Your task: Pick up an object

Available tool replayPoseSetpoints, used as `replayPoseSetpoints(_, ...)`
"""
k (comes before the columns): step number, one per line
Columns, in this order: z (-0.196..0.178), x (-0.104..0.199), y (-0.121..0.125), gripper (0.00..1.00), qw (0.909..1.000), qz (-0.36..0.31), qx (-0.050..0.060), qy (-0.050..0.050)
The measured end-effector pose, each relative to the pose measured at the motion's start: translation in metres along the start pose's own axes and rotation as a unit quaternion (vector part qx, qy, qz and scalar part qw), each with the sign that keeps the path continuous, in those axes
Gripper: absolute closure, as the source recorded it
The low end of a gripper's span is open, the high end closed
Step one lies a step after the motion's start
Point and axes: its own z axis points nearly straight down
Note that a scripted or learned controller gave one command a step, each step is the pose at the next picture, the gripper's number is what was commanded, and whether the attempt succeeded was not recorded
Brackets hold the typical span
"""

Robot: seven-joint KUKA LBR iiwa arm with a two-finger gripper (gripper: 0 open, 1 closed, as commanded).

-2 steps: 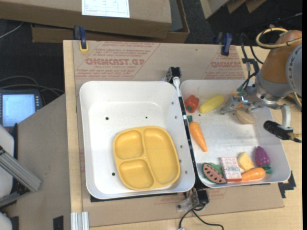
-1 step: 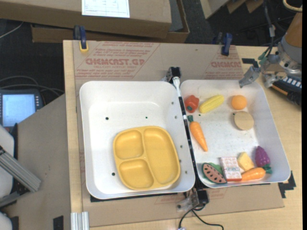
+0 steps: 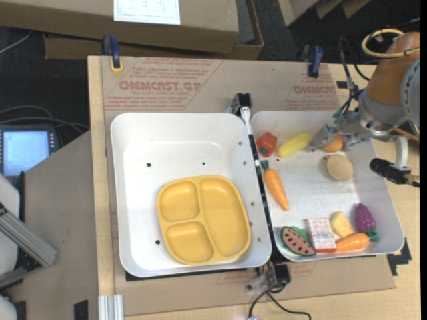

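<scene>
So, you've got the gripper (image 3: 331, 139) down in the right bin (image 3: 390, 209), near its far edge, w/ a small orange object (image 3: 333, 145) right at its tip. Can't tell from this angle whether it's clenched on that piece or just touching it; the piece is too hidden to give an axis.

Rest of the right bin, for your ref:
- Yellow corn cob (image 3: 294, 145) just left of the gripper, long axis running left-right, slightly tilted, right end higher toward the far edge.
- Red pepper (image 3: 267, 143) at the far-left corner, beside the corn.
- Carrot (image 3: 275, 188) along the left wall, long axis near-far, tip pointing to the near side, green top toward the far side.
- Beige potato-like lump (image 3: 339, 168) just near-side of the gripper.
- Near edge, left to right: watermelon slice (image 3: 297, 241), small red-and-white box (image 3: 321, 234), yellow cheese-like wedge (image 3: 341, 224), 2nd orange carrot (image 3: 351, 243) lying left-right, purple grapes (image 3: 363, 217).

Left bin (image 3: 133, 152) holds a yellow 3-compartment tray (image 3: 203, 219), sitting toward the near-right corner; nothing visible in its compartments. Both bins sit on a cardboard sheet (image 3: 160, 85) clamped to the bench.
</scene>
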Motion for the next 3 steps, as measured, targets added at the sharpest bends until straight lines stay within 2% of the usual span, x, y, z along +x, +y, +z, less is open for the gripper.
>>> replayPoseSetpoints(1,-0.004,0.048,0.016,0.0,1.0,-0.001,-0.004,-0.008)
replayPoseSetpoints(2,-0.015,0.045,0.016,1.0,0.9999,0.001,-0.006,-0.009)
replayPoseSetpoints(3,-0.054,0.106,0.008,1.0,1.0,-0.001,-0.005,-0.007)
